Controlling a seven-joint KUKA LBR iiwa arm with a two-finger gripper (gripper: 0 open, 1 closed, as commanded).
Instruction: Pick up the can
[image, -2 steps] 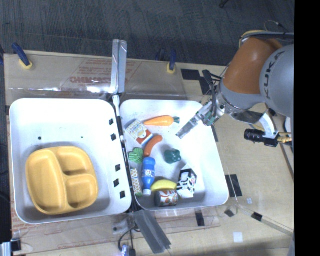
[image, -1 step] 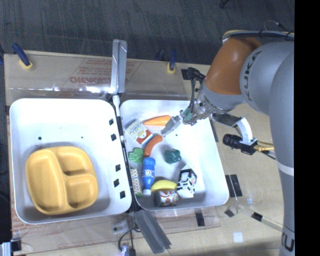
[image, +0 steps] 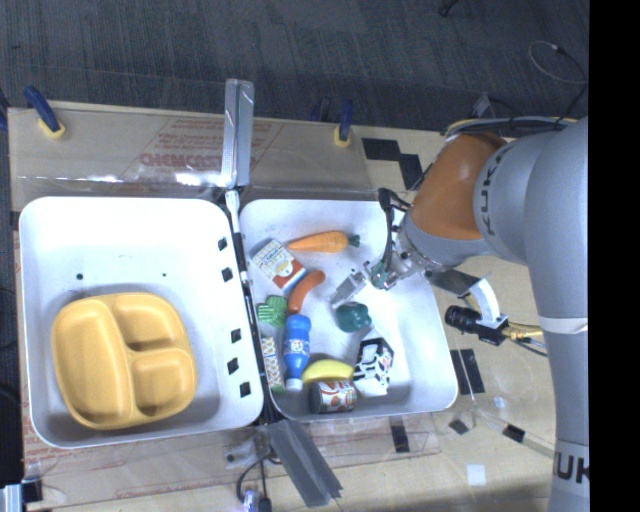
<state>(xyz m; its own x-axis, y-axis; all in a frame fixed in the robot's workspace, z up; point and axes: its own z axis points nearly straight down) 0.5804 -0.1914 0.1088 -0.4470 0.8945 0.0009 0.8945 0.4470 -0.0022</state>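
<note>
The can lies on its side at the near edge of the right bin, wedged under a banana beside a cow-print toy, so it probably won't roll. The pincer hangs mid-bin above a teal lump, its metal fingers spread with nothing between them.

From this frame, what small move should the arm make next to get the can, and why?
Probably travel toward the bin's near edge: the gripper hangs over the right bin's middle beside a teal object, while the can lies at the front wall, under the banana.
</note>
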